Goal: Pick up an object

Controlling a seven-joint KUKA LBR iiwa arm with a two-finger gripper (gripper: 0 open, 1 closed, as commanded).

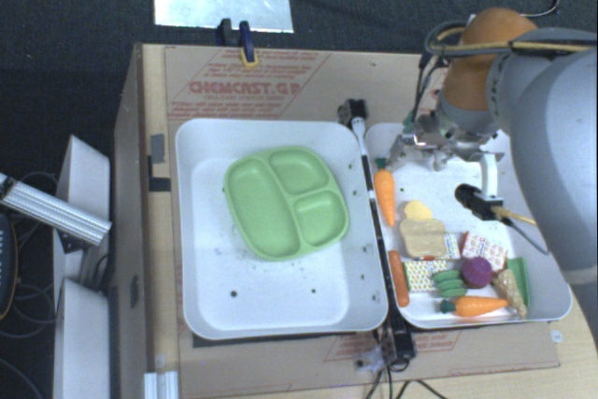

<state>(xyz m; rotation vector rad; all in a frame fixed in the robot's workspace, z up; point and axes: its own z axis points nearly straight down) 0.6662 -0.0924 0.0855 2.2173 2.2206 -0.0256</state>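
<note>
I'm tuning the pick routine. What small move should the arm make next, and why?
Probably shift the gripper toward the near end of the right bin and lower it. It hangs over the bin's far end, holding nothing visible, while the toy food, such as the carrot and purple piece, lies nearer.

We look down at a slant from one fixed camera above the bench (280,75), far enough to take in both bins; the arm (537,121) enters from our right.
</note>
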